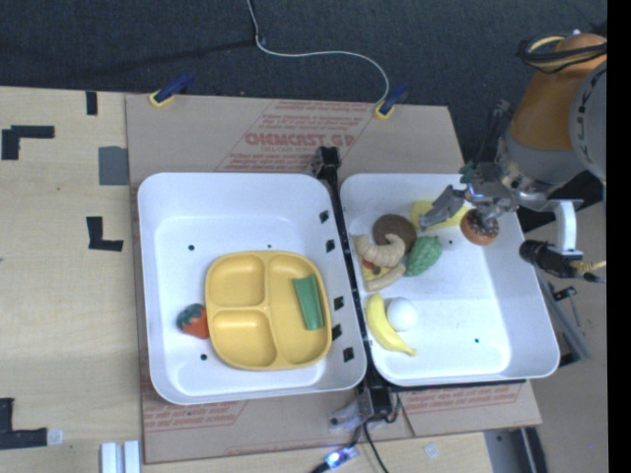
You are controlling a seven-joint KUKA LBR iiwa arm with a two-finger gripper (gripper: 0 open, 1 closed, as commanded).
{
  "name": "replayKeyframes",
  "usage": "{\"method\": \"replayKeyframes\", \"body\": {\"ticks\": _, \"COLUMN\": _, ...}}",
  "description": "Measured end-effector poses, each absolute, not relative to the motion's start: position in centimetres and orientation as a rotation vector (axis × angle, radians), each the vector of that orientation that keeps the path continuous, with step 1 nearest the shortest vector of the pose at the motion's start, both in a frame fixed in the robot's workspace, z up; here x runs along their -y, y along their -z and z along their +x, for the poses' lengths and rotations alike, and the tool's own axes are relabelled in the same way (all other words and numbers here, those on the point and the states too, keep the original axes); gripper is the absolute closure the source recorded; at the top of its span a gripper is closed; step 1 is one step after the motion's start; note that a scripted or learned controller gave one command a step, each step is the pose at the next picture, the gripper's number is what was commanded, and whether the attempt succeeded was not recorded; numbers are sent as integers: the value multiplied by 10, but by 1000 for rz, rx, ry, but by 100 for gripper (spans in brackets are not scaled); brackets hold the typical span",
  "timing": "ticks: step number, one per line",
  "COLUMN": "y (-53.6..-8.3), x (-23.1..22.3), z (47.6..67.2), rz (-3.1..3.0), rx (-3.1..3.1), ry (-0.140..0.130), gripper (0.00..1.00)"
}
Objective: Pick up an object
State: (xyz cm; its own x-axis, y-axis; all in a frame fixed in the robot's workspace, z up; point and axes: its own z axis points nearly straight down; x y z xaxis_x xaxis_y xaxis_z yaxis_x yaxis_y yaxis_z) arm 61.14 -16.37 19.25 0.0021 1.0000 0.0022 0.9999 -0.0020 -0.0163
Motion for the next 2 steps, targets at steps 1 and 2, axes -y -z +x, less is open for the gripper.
{"method": "replayKeyframes", "body": {"ticks": 1, "y": -202, "x": 163, "z": 615, "rz": -2219, "rx": 2222, "ry": -2, "gripper": 0}}
{"method": "replayKeyframes", "body": {"ticks": 2, "y": -140, "x": 159, "z": 608, "rz": -2216, "rx": 2220, "ry": -7, "gripper": 0}}
